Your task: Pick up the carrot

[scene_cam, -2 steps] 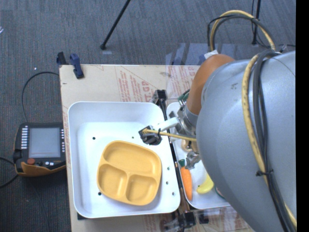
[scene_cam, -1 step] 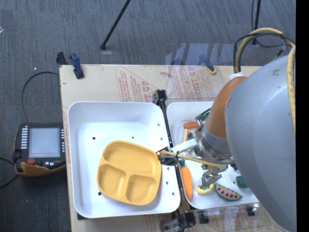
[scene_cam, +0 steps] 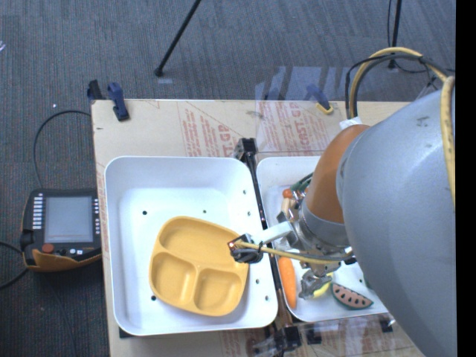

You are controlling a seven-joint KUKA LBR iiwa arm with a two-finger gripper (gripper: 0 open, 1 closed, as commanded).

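The smooth orange carrot [scene_cam: 288, 280], a tapered stick, lies in the right bin [scene_cam: 277, 171] along its left wall, near the front corner. The gripper [scene_cam: 315, 284] hangs just beside it; whether it is open or closed cannot be told. A yellow plastic divided tray [scene_cam: 195, 275] sits in the left bin [scene_cam: 134, 199].
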